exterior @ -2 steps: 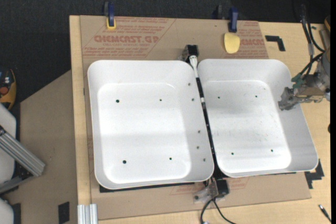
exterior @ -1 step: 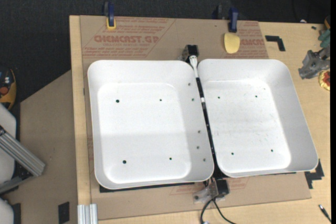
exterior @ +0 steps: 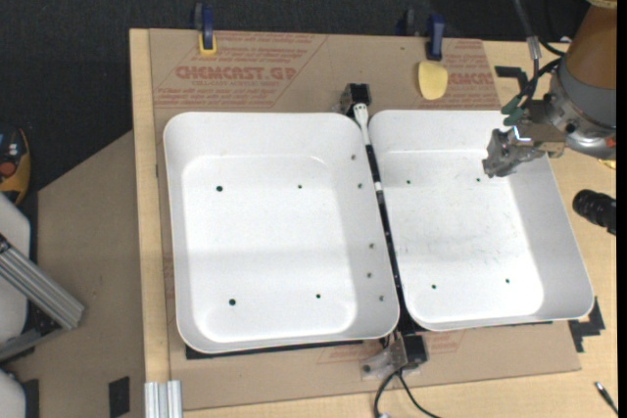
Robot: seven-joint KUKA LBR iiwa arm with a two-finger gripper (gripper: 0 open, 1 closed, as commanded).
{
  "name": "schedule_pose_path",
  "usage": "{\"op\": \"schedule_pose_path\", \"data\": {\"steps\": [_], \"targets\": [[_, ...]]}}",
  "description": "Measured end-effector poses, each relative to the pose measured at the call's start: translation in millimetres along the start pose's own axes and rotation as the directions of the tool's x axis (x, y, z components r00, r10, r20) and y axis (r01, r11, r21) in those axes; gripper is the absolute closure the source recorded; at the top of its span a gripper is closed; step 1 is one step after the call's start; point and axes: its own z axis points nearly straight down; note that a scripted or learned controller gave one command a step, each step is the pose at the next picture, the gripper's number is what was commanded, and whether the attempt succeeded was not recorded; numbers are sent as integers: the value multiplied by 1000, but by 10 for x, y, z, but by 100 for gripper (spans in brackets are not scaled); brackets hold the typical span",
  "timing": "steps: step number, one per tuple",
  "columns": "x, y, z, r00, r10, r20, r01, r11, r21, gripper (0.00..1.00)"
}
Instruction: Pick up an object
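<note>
1. You are looking down at a flat brown cardboard-faced table (exterior: 323,64) that is carrying two shallow white plastic bins side by side; red lettering is running across its far strip.
2. The left white bin (exterior: 186,240) is sitting with its rounded corners inside the board's edges, and small dark dots are showing on its floor.
3. The right white bin (exterior: 554,250) is lying just beside the left one, the two rims nearly touching along a dark strip (exterior: 377,201) that is running between them.
4. The grey arm with its orange band (exterior: 593,64) is reaching in from the right and hanging over the far right corner of the right bin.
5. The metal two-finger end effector (exterior: 502,155) is hovering over the right bin's far right part. You cannot tell from this view how it is set, and nothing is showing in its grip.
6. A small pale yellow rounded object (exterior: 432,79) is lying on the table beyond the right bin's far rim, apart from the end effector; it is the one loose thing you are seeing to pick.
7. Two blue clamps (exterior: 205,20) are gripping the table's far edge, the right one standing just above the yellow object.
</note>
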Motion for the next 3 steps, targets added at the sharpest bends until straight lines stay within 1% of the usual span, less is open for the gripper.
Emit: {"op": "schedule_pose_path", "data": {"steps": [1,2,3], "targets": [[411,-173,-1302,1000,-2,3,2,1000,-22,100],[1517,-378,-459,1000,-8,0,8,1000,3,100],[1780,-398,-1427,1000,1,1,-1,1000,-17,100]]}}
